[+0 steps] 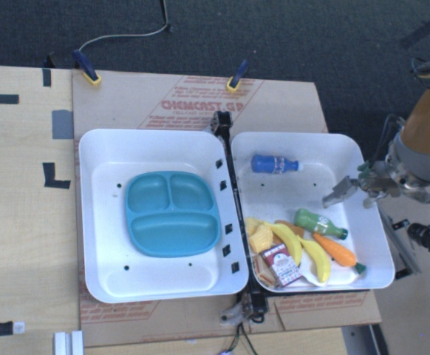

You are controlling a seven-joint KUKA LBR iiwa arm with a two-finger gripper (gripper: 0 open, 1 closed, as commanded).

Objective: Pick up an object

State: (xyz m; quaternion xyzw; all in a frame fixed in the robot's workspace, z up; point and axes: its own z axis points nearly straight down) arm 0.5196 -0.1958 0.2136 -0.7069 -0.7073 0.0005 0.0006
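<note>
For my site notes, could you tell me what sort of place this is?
Probably a robotics lab bench: two white bins clamped onto cardboard, toy food such as a banana, and black tape markers.

Arm enters from right edge, orange band partly visible above grey wrist. Gripper (pixel 348 191) extends leftward from wrist, tilted slightly downward. Fingers spread apart, nothing between them; one finger (pixel 338 193) points left and down.

Robotics lab, clamped cardboard (pixel 200 106), white bins (pixel 97 198), tape marks (pixel 52 176)
</note>
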